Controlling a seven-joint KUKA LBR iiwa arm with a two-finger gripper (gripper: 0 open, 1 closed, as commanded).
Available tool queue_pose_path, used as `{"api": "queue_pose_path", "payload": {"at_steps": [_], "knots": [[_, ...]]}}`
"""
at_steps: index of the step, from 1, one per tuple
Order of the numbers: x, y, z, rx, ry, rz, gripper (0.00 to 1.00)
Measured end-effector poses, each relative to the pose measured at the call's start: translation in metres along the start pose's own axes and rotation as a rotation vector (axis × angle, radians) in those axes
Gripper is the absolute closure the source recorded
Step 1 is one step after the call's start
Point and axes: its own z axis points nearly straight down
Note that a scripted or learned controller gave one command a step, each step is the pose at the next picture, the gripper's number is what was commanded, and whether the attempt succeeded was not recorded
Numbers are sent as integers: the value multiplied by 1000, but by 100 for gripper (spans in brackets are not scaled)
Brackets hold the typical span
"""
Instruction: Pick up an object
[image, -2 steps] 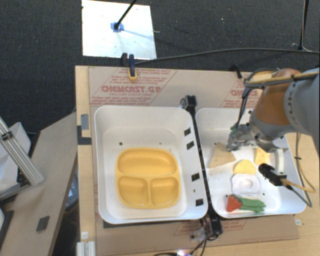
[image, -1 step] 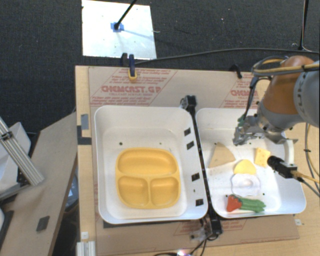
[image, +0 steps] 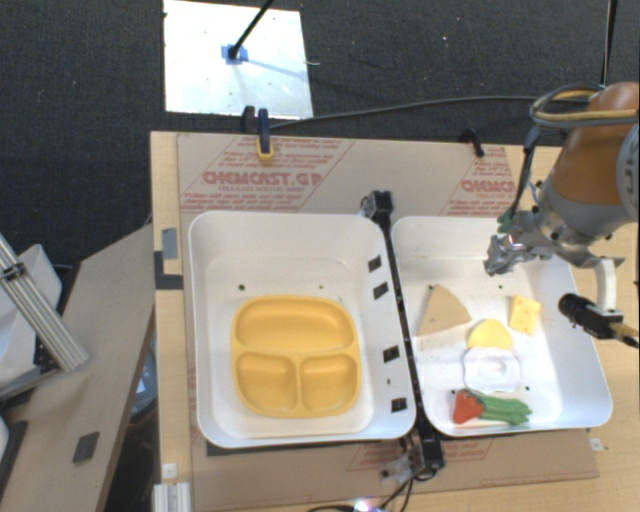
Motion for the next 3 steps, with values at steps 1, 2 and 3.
{"api": "queue_pose_path", "payload": {"at_steps": [1,2,3], "knots": [[-8,9,-53,-1,0,-2,100],[54,-2,-46,6,3,-7,100],[113,-16,-39,7,4,-8,100]]}}
